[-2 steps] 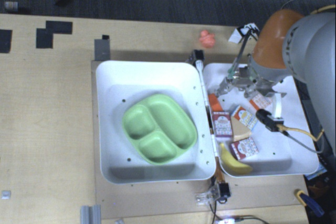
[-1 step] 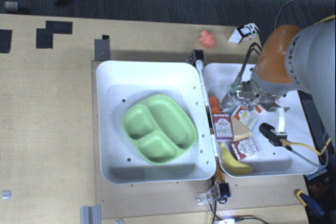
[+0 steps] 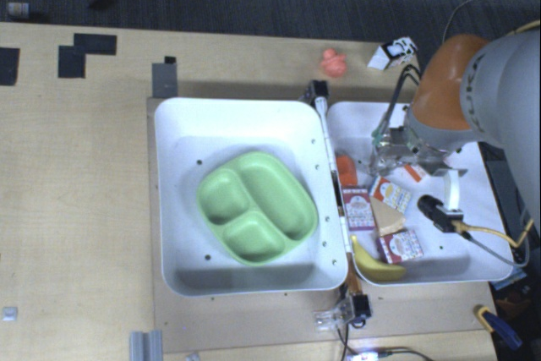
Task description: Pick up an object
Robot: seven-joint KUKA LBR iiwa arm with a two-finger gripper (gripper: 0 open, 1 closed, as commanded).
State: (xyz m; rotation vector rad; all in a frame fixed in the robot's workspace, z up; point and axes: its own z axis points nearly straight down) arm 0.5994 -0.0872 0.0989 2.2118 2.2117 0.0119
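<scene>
While the gripper (image 3: 391, 150) hangs low over the upper part of the right bin (image 3: 473, 262), at the right of the frame, nothing shows in its grasp. Whether it is spread or closed I cannot tell, since the wrist covers it from this slant.

The things to choose from lie crowded in the left half of that bin. An orange stick (image 3: 345, 171) runs along the left wall, with a red-and-white carton (image 3: 357, 210) below it and a tan wedge (image 3: 390, 220) touching that carton. A second carton (image 3: 402, 246) lies lower down, a banana (image 3: 377, 268) curls in the lower left corner, and a small pack (image 3: 394, 195) sits just below the gripper. The left bin (image 3: 169, 182) at mid-frame holds a green divided plate (image 3: 254, 203), and a pink lump (image 3: 334, 62) sits on the bench (image 3: 76, 207) above the bins.

The step in hand looks to be the approach to a grasp. To do it well, the arm should settle on one piece — the small pack is nearest. It should come straight down over that piece's middle, closing across its narrow side. The neighbours lie so close that an off-centre descent would likely nudge the wedge or catch two things at once — a slow lift would show whether the hold is sound.
</scene>
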